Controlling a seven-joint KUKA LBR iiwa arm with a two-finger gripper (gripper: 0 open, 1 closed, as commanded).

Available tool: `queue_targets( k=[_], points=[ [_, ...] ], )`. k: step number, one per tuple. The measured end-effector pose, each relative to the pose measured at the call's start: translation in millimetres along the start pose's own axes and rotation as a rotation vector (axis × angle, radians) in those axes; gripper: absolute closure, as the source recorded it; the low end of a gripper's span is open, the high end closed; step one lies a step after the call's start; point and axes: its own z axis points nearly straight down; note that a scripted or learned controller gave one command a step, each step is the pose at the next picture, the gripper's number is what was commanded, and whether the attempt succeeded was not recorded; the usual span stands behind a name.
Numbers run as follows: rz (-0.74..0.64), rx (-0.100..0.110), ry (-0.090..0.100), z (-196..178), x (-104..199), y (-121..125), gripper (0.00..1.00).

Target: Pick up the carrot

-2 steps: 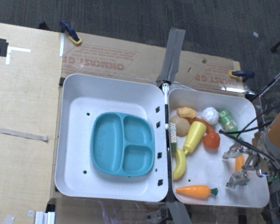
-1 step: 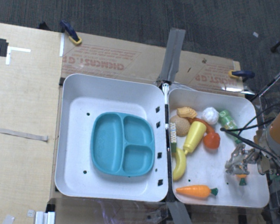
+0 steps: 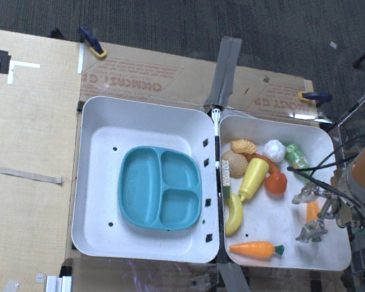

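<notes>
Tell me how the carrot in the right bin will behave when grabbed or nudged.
The carrot looks like a smooth, glossy plastic toy, so it is probably rigid, light and a bit slippery. Its tapered round body lies flat on the bin floor, so a nudge would likely roll or pivot it. The claw hangs nearby.

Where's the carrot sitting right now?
The carrot lies flat near the front edge of the right bin, green tip pointing right, just below the banana and to the lower left of the gripper.
</notes>
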Motion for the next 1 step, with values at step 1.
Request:
queue_targets(
  k=[1],
  points=[
    [-0.002,0.002,-0.006,-10.2,-2.7,-0.1,1.0]
  ],
)
